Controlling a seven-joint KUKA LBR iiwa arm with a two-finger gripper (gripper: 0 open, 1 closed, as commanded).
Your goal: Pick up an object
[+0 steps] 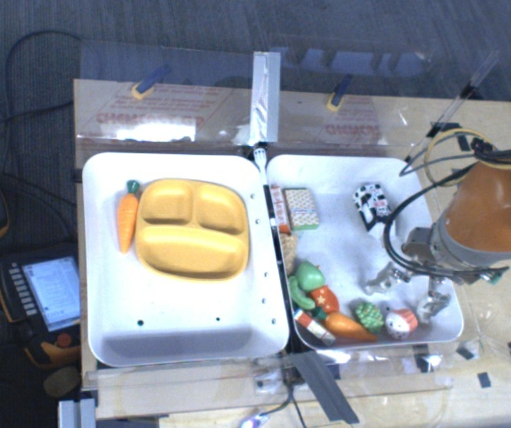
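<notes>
Nearest the camera, at the 6 o'clock edge of the right bin (353, 172), a row of small toys: a red-and-white ball-like piece (400, 323), a green-and-white lump (368, 314) at its 9 o'clock, an orange carrot-shaped piece (346, 326) further toward 9 o'clock, touching a red item (323, 300) and a green item (308, 279) at its 11 o'clock. These sit bunched together in the bin's 7 o'clock corner.

Gripper (408, 292) hangs over the right bin's 4 o'clock area, fingers spread apart and pointing down, one finger (382, 282) toward 9 o'clock, the other (433, 303) toward 3 o'clock. Nothing between them; released. The red-and-white ball-like piece lies just at 6 o'clock of the gap, between the two fingertips' line and the bin wall; contact cannot be judged. Orange band of the arm (487, 208) sits at 1 o'clock of the gripper, black cables looping at its 10 o'clock.

Elsewhere in the right bin: black-and-white figure (372, 202) at 12 o'clock of the gripper, well apart; a checked box (301, 209) near the bin's 10 o'clock corner, with a narrow card (277, 207) just beside it against the wall.

Left bin (103, 239): yellow divided tray (193, 228) in the middle, lying flat; toy carrot (127, 218) just beside its 9 o'clock edge, green top toward 12 o'clock.
</notes>
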